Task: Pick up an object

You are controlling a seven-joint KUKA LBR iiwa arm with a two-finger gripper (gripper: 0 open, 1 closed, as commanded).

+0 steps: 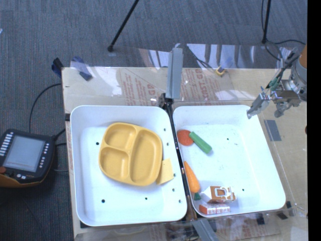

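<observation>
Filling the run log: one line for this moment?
hand above right bin's far right corner | nothing held | carrot, green block in right bin

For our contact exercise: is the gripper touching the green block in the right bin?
Apart. The camera view shows the gripper over the bin's far right corner, with bare white floor between it and the green block.

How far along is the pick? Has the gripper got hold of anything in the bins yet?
Nothing looks picked yet. The two-finger gripper sits above the right white bin's far right corner, with nothing visible between its fingers. The green block, red disc, orange carrot and small orange-and-white carton all lie in that bin; the yellow divided plate lies in the left white bin. Approach, descent, grasp and lift all remain.
</observation>
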